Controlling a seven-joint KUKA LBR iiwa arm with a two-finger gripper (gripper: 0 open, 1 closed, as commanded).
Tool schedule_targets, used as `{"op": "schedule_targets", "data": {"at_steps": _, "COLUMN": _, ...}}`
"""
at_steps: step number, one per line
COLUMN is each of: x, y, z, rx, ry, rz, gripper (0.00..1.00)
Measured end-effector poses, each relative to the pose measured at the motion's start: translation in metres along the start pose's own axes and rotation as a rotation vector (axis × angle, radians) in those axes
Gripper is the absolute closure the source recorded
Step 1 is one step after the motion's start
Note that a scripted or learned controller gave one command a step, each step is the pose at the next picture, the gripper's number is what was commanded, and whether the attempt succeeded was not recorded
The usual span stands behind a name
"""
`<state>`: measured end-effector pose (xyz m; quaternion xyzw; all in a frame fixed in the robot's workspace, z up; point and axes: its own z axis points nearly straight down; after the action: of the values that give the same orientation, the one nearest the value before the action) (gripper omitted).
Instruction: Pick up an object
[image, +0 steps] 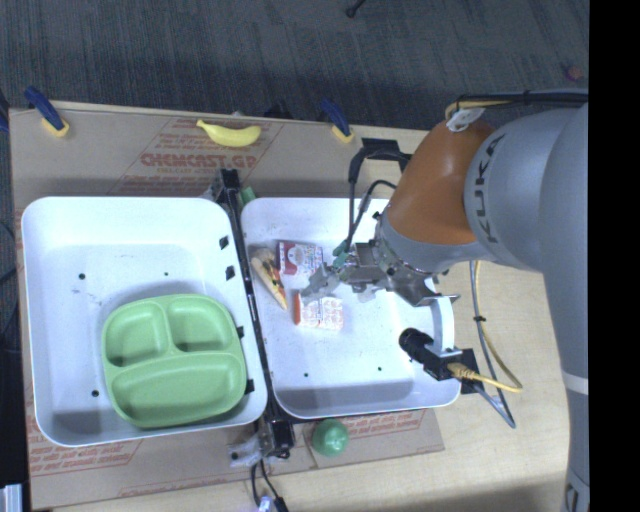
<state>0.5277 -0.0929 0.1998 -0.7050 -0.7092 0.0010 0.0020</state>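
In the right bin (400, 385) lie three small things. A red and white packet (298, 257) rests near the far left corner. A small red and white carton (321, 314) sits just in front of it. A yellow and brown stick-like item (268, 276) lies along the left wall. My gripper (330, 277) reaches in from the right and hangs low over the gap between the packet and the carton, close to both. Whether it touches either one is hidden by the wrist.
The left bin (60, 240) holds a green divided plate (175, 358). A yellow banana (230, 131) lies on the cardboard behind the bins, and a green ball (328, 437) sits in front of the right bin. Blue clamps (47, 110) grip the far edge.
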Motion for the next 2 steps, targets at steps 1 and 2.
{"op": "schedule_targets", "data": {"at_steps": 1, "x": 0.0560, "y": -0.0506, "z": -0.1095, "rx": -0.005, "ry": -0.002, "rz": -0.001, "gripper": 0.00}}
{"op": "schedule_targets", "data": {"at_steps": 2, "x": 0.0557, "y": -0.0507, "z": -0.1092, "rx": -0.004, "ry": -0.002, "rz": 0.000, "gripper": 0.00}}
